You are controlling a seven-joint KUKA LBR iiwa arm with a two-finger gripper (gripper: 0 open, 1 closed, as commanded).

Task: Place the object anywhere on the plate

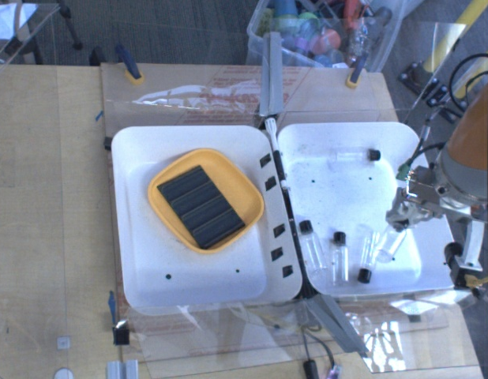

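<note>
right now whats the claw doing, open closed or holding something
claw: cannot be told; it sits over the right bin near the clear vials, too small and blurred to read, and no vial is seen in it.

In the left bin we see the plate (248, 200), yellow and square with rounded corners, turned at an angle. A dark ribbed pad (201, 205) lies on its middle. In the right bin lie clear vials with black caps: one (354, 156) near the far wall, and four near the front, at (310, 241), (339, 253), (366, 260) and (394, 242).
</note>
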